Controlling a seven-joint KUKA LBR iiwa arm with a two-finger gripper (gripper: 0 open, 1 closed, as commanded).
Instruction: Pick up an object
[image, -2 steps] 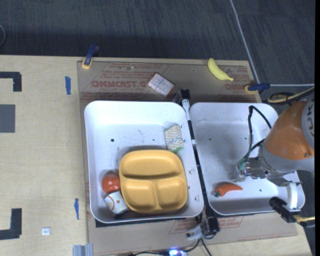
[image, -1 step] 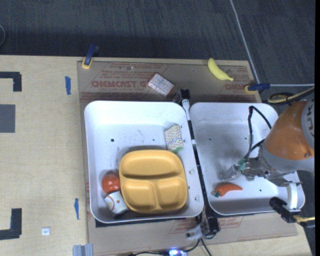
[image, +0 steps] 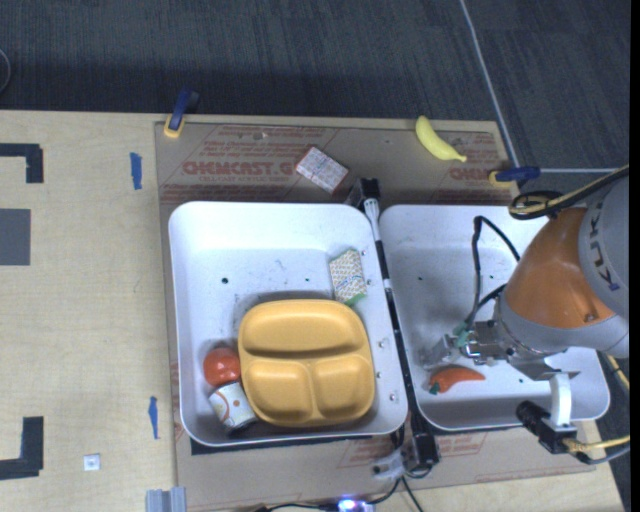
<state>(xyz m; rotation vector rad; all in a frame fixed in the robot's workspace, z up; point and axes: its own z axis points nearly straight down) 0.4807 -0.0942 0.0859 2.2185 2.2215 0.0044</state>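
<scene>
In the right bin (image: 430, 240), a small orange-red carrot-shaped object (image: 455, 378) lies near the front wall. My gripper (image: 462, 348) hangs low just above and behind it, very close; I see nothing held in it. The arm's orange band (image: 555, 285) rises to its right. The left bin (image: 200, 300) holds a yellow divided tray (image: 305, 360), a red ball (image: 221, 365), a small white-and-orange can (image: 230, 404) and a patterned packet (image: 348, 275).
A yellow banana (image: 439, 140) and a small patterned box (image: 321, 168) lie on the cardboard behind the bins. Blue clamps (image: 181, 108) sit at the board's corners. A black cable (image: 490, 260) loops over the right bin beside the arm.
</scene>
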